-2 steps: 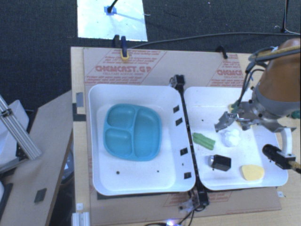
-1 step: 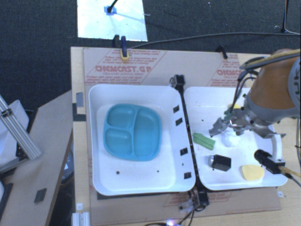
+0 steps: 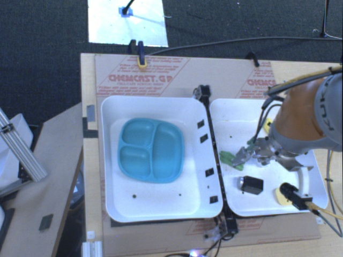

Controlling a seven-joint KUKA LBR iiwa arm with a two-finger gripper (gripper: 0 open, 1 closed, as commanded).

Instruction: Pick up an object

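A small flat green piece [image 3: 228, 158] is lying in the right bin [image 3: 236, 116], just at nine o'clock of my jaws [image 3: 242, 157]; I cannot tell their spread. A boxy black block [image 3: 251, 184] is sitting at six o'clock. A smooth blue divided plate [image 3: 150, 149] is occupying the left bin [image 3: 115, 197].

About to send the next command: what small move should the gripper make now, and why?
Probably ease slightly left and down onto the green object. The gripper sits at that object's right end in the right bin, and nothing shows between its fingers yet.
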